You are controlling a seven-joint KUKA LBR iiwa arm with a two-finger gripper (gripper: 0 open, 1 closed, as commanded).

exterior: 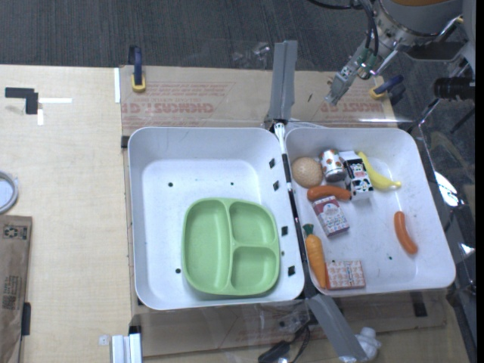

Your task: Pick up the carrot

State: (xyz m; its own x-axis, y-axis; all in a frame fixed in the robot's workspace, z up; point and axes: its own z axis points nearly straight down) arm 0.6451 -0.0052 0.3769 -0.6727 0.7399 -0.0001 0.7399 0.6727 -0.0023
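Arm (420, 2) sits at top right, above the far edge of the right bin (427, 172), orange band visible above the wrist. End effector (338, 88) hangs over the cardboard just beyond the bin's back rim, tilted down and to the left. Can't tell how far open it is, too small and blurred. Nothing visibly between its tips; it's well apart from everything in the bin.

Carrot (314, 255) lies in the right bin, against the left wall near the front corner, green top pointing away from the camera, orange tip toward the front rim. A small flat patterned box (345, 274) lies just beside its tip, to the right.

Rest of the right bin:
- red and white carton (330, 217) just up and right of the carrot top
- one sausage (330, 193) above the carton
- round tan ball (306, 172) near the left wall, further back
- small can (331, 165) and a black and white box (356, 175) next to it
- banana (380, 174) right of the box
- second sausage (405, 231) alone toward the right wall

Left bin (151, 203) holds a green divided plate (231, 246), three compartments, toward the front.

Desk (60, 203) left of the bins: roll of tape (6, 193) at the picture's edge.
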